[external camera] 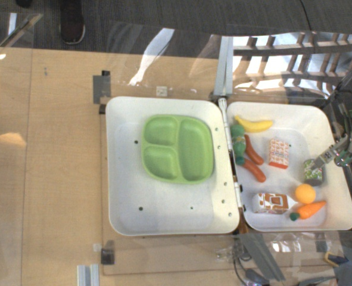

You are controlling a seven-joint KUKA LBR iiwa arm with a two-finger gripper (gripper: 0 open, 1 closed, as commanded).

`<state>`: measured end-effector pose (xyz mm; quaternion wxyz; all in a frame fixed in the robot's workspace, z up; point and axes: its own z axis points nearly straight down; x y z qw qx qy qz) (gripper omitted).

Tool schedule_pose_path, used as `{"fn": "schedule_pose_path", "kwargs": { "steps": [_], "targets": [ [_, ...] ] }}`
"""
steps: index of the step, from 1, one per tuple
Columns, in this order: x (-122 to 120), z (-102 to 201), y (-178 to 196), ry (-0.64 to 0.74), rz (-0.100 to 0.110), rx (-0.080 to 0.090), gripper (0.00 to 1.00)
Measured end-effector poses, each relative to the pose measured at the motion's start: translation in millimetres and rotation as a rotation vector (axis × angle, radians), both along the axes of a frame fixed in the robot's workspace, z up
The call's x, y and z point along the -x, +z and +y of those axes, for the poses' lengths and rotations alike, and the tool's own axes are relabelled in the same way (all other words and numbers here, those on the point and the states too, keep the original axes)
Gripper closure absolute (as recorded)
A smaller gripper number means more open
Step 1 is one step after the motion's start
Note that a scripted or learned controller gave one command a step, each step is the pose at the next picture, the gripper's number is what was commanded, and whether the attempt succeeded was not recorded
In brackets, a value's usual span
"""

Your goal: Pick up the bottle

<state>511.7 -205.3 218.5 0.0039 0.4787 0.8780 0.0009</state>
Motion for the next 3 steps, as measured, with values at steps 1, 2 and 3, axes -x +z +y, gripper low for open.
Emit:
{"fn": "schedule_pose_path", "kwargs": {
  "steps": [1, 2, 3],
  "targets": [
    [-77, 39, 24, -0.195, -0.001, -0.001, 1.00],
    [1, 0, 1, 0.146, 0.001, 0.001, 1.00],
    [-3, 0, 12, 0.151, -0.007, 0.004, 1.00]
  ]
}}
